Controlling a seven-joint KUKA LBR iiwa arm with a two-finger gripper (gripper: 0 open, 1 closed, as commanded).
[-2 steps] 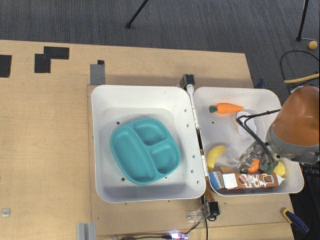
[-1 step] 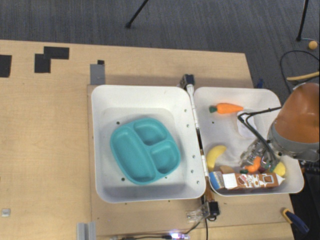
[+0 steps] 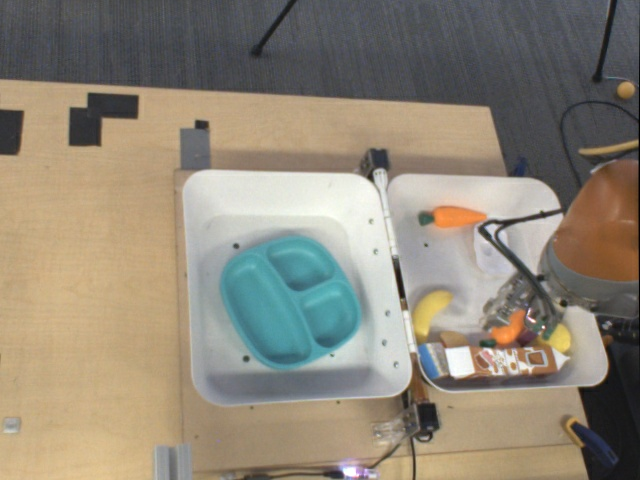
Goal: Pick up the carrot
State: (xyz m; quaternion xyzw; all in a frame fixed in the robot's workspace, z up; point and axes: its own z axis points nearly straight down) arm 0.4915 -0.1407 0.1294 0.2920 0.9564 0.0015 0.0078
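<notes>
left bin [image 3: 200,268]: divided tray [image 3: 290,300] in its middle | right bin [image 3: 420,193]: carrot [image 3: 455,217] near far wall; banana [image 3: 430,313] left of gripper [image 3: 517,320]; carton [image 3: 490,361] along near wall, in front of both | gripper well nearer than carrot

Bright, even light from above my bench [image 3: 90,298], soft short shadows inside the left bin [image 3: 200,268] along its far wall, mild glare on the white rims, my wrist at the right edge blurred, the rest fairly sharp.
</notes>
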